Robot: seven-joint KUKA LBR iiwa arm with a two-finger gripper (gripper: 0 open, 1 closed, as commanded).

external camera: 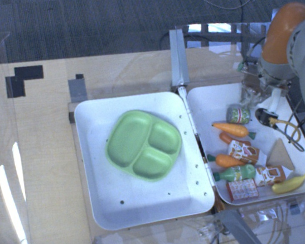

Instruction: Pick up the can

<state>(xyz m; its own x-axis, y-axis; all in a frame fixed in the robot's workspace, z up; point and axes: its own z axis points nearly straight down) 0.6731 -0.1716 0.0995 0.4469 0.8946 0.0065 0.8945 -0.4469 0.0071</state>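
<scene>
The counter (48,178) carries two white bins side by side. The left bin (103,210) holds a green divided plate (143,144), lying flat near its middle. The right bin (205,97) is crowded: the can (238,114) lies on its side in the upper half, touching the upper carrot (231,129). Below come a second carrot (224,161), a green bottle (236,174) and a banana (289,184) (along the bottom wall). The tool (251,94) hangs just above and right of the can; whether it is spread or pressed together I cannot tell.
</scene>
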